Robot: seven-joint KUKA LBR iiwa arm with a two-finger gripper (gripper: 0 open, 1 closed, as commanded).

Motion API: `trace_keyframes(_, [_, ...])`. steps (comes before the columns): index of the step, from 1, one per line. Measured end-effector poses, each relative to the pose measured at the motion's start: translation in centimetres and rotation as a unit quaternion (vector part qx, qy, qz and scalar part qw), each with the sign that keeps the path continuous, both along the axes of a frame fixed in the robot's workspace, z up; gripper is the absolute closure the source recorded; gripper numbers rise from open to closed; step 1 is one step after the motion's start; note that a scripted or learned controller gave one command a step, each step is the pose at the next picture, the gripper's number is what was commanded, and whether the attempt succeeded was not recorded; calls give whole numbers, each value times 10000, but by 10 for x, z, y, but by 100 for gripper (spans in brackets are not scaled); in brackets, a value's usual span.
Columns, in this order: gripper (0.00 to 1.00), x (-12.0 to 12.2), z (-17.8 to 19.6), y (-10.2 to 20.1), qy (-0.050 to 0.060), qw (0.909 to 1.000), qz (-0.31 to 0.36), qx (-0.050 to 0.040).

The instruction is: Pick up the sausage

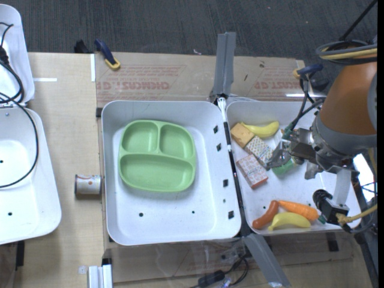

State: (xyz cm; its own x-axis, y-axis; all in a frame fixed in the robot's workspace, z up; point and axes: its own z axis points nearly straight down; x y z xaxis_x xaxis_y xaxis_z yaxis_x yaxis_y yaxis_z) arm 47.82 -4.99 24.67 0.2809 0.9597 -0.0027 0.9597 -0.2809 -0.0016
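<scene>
My end effector [282, 158] hangs over the middle of the right bin [300, 192], just above a green toy [284, 167]. I cannot tell if it is squeezing or let go.

The sausage [264, 215] lies near the bin's front edge, toward the front left corner. It is well apart from my end effector, closer to the front. It touches a yellow banana [290, 221] and sits beside a carrot [298, 208].

I think the sausage is a light toy, smooth and a bit slippery. It looks long and thin, so I would pinch it across its middle.
</scene>
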Motion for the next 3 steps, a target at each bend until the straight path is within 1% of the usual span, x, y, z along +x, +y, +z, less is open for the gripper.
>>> trace_keyframes(1, [0, -2, -57, -18, 16, 10000, 72, 5])
trace_keyframes(2, [0, -2, -156, -66, 10, 9898, 1422, 16])
trace_keyframes(3, [100, -3, -148, -66, 22, 9901, 1405, 19])
